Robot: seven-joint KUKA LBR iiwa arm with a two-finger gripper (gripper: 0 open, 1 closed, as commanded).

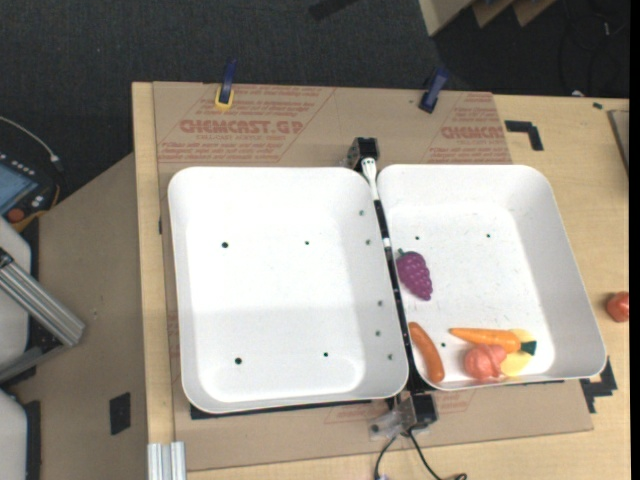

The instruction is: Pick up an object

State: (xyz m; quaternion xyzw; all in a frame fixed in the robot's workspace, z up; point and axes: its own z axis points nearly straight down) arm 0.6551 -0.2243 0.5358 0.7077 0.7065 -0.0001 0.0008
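lying in right bin: toy food

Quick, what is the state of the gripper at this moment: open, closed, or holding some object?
Gripper: its state cannot be told from the camera view.

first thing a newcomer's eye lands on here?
The small cluster of coloured toy food in the right bin: a purple grape bunch by the divider, an orange sausage-like piece, a carrot and a pink-and-yellow piece along the near edge. The left bin is a bare white expanse beside it.
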